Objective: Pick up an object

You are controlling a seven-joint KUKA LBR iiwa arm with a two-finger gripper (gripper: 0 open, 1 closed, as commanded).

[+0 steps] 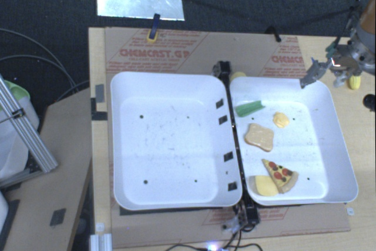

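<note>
— Pizza slice (280,173), toy-sized, lies in the right bin (341,144) toward its near edge, and it is a fair candidate for the pick. Which way does it point?

— Its tip aims left and a little far, the crust to the near right, so its long axis runs on a diagonal across the bin floor. A yellow lump (265,186) sits just beside it on the near left, touching or nearly so.

— And the others?

— The toast piece (259,136) lies flat near the bin's middle, with no strong axis. A small yellow piece (281,120) is just beyond it to the right. The green piece (249,107) lies farthest, by the divider, its long axis running left to right with a slight tilt. All rest loose on the floor, apart enough that fingers could likely come down around any one, though the pizza's yellow neighbour may crowd a grasp.

— The left bin (170,138)?

— Bare white floor there; the goods are all on the right, within the arm's reach.

— Where is the gripper (309,76)?

— Above the far right corner of the right bin, clear of every object and carrying nothing. Whether its fingers stand apart or together cannot be told at this size.

— So the step?

— Judged from this, the approach is not yet made; the arm (358,50) must travel near and left, then descend.
</note>
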